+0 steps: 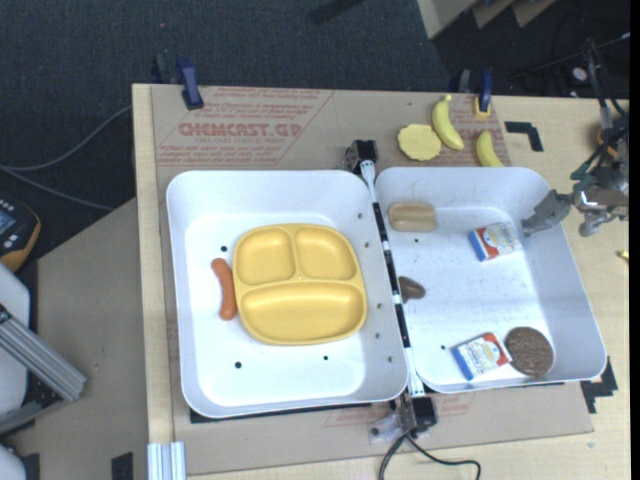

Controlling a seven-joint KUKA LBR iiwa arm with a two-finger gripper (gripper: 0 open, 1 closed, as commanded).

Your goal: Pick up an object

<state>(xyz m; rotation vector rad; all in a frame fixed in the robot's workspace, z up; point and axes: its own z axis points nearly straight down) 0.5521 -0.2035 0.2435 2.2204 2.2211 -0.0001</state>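
Claw (pixel 548 214) at right bin's (pixel 575 298) rim, grip unreadable; bread roll (pixel 411 216) lies lengthwise left-right.

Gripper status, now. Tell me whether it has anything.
Gripper: at the right bin's far right rim, above the small blue-and-white carton; nothing visibly held; open or shut cannot be told.

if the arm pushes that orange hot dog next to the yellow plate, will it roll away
The hot dog looks round and slim, so a sideways push would probably roll it. The yellow divided plate sits close beside it and would likely stop it. It looks like light plastic.
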